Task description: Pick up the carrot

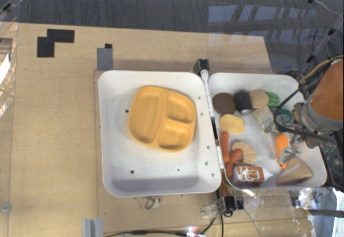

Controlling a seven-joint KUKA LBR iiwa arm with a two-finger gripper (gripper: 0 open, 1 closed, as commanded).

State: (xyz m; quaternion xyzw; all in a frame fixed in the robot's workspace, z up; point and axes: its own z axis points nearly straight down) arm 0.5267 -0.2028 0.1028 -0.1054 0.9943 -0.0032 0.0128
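We find the carrot (282,145) lying in the right-hand bin (321,177), toward the lower right of the frame, a short orange piece with its length running roughly up and down the picture. The gripper (291,151) sits just beside it, on its lower right side, under the arm's orange band at the right edge. We cannot tell from this view whether the gripper is wide or narrow, and we see nothing held in it.

Risks, in our judgement: the gripper appears offset to one side of the carrot rather than squarely over it, so a close from here could pinch only an end or push the piece aside. The tan wedge (294,172) lies just below the gripper and could be struck or taken up instead. Cables (285,117) loop across the bin just above the carrot and partly screen it.

Other contents of the same bin: a red sausage (224,140) and a brown carton (249,174) at lower centre, a yellow piece (231,123), a dark brown disc (224,103) and a beige round item (258,98) along the top. The sausage's reddish-orange colour could be mistaken for the target. The left-hand bin (115,177) carries a yellow divided plate (161,118), well apart from the work.
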